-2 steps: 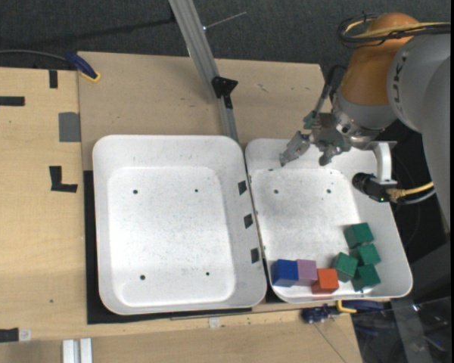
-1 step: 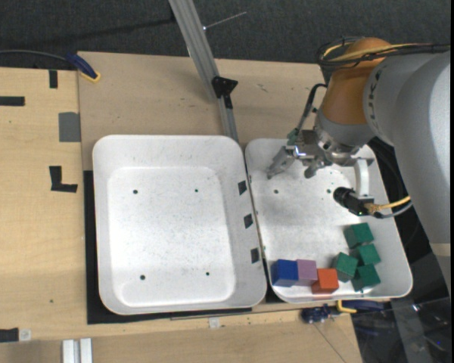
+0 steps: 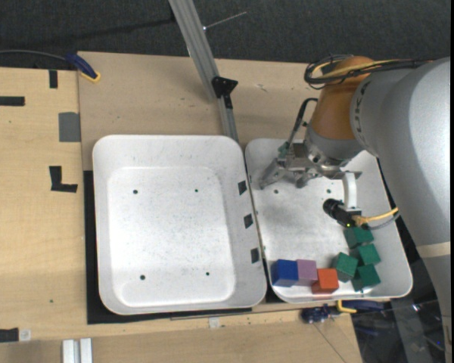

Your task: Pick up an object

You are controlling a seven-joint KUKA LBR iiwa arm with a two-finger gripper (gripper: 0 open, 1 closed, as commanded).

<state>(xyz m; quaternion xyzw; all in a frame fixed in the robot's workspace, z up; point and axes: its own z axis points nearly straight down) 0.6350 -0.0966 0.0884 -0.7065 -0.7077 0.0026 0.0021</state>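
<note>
End effector (image 3: pixel 287 174) low over upper part of right bin (image 3: pixel 299 225), fingers spread apart, nothing between them. Blocks cluster at bin's near edge: blue block (image 3: pixel 285 271), purple block (image 3: pixel 306 270), orange block (image 3: pixel 327 280), green blocks (image 3: pixel 361 257) along right side. Left bin (image 3: pixel 170 221) just beside on table (image 3: pixel 30 240).

1. The grey arm (image 3: pixel 420 150) enters from the right side of the camera view, its bulk filling that edge.
2. The orange band (image 3: pixel 339 116) sits just above the wrist, which is angled down and to the left.
3. The gripper (image 3: pixel 276 178) points down-left, its fingers spread apart with nothing between them.
</note>
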